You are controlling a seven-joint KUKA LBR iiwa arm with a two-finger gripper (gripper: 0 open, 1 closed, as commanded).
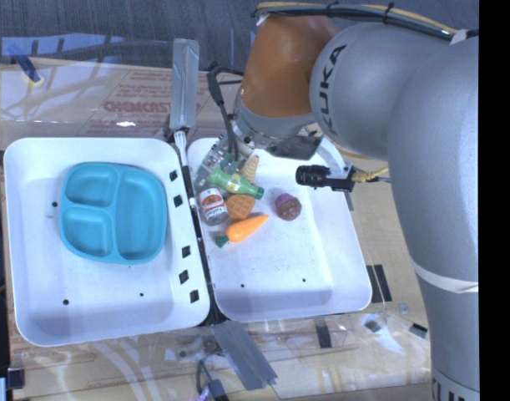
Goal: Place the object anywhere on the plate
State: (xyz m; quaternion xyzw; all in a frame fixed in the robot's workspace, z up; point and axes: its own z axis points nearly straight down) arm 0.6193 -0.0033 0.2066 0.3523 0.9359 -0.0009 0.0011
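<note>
The big grey arm [405, 140] reached over the right bin [321, 282].
The blue plate [113, 211] sat in the left bin [29, 291]. The gripper [227, 159] hung over the toys; I could not tell its jaws. The green bottle [235, 182], carrot [246, 226], can [212, 206] and purple ball [288, 206] lay there.

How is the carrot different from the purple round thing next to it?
The carrot is orange with a green tip; the purple ball is dark reddish purple all over. The carrot is long and pointed, lying on its side; the purple ball is short and round. The carrot touches the little can and the waffle piece; the purple ball sits alone. Both are small toy foods lying in the right bin, not on the blue plate.
</note>
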